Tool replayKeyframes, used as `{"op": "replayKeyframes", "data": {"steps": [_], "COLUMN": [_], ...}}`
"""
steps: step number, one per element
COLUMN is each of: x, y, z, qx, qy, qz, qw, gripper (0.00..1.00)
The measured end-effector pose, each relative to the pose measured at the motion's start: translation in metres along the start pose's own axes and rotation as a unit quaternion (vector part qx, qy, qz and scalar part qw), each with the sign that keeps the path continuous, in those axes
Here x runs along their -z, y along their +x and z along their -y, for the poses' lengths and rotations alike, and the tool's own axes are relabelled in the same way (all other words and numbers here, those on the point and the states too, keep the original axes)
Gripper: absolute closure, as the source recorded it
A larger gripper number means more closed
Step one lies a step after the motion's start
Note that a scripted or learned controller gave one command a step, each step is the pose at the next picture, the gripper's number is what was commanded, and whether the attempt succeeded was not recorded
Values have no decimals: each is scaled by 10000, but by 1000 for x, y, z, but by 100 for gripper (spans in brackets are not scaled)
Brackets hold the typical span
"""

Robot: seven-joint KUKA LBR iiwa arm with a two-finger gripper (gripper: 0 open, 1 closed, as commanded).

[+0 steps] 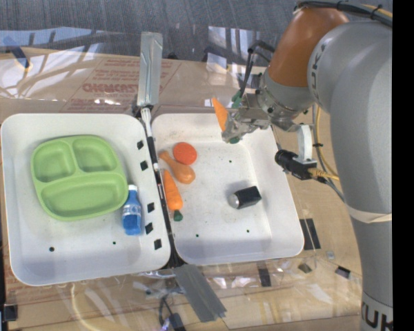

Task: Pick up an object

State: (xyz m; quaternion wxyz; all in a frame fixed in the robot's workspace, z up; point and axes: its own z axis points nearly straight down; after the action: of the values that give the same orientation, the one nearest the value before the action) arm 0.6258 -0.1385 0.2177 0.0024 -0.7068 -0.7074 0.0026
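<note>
My gripper [229,135] hangs over the back part of the right bin [276,233], near its far rim. A small orange wedge [220,114] lies right against the gripper's left side, and I cannot see whether it is gripped. Further left in the same bin lie an orange-red ball [185,152], a tan drumstick-shaped piece [179,169] and a carrot [172,193] along the left wall. A black and grey block [245,197] rests near the bin's middle, below and right of the gripper.
The left bin [21,254] holds a green divided plate [78,176] and a small blue bottle [131,212] by its right wall. A grey divider strip [150,67] runs between the bins at the back. A cable and connector [297,164] hang by the right bin's right rim.
</note>
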Motion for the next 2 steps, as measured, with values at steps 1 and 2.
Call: {"op": "replayKeyframes", "data": {"steps": [1,2], "x": [-13,-7], "y": [14,14], "z": [41,41], "qx": [662,690], "qy": [15,54], "qz": [-7,-12], "qw": [9978,9976], "gripper": [100,100]}}
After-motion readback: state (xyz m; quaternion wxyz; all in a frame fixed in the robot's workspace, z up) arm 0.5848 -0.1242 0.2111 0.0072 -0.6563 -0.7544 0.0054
